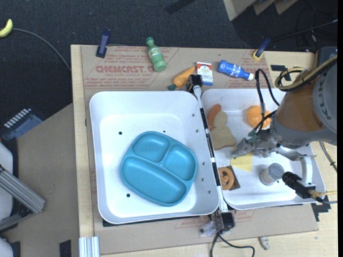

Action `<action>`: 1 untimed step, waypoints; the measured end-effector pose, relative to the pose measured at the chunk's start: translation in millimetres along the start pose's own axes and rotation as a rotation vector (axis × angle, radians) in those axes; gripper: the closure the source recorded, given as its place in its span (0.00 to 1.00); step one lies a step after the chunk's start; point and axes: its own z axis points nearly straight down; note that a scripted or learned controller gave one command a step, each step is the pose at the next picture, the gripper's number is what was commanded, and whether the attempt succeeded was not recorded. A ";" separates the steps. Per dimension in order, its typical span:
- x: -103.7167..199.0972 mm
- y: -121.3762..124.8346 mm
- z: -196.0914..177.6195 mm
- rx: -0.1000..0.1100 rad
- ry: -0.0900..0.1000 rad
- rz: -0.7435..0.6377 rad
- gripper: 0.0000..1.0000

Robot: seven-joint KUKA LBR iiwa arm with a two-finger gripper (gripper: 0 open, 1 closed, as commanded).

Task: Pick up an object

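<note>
A blue divided plate [159, 167] is seen lying in the left bin [107, 116]. In the right bin [236, 199], a yellow wedge [242, 163] lies near the centre, with a brown piece [227, 178] at its seven o'clock, a grey can [270, 173] at its four o'clock and an orange ball [255, 115] at its one o'clock. The end effector [252, 145] is positioned just above the wedge; its opening cannot be told.

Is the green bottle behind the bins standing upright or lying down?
Lying down. The green bottle rests on its side on the bench board behind the left bin, white cap end pointing away from the bins.
</note>
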 end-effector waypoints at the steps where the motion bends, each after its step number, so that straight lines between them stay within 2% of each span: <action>1: -51.0 -46.9 10.3 0.005 0.002 0.002 0.00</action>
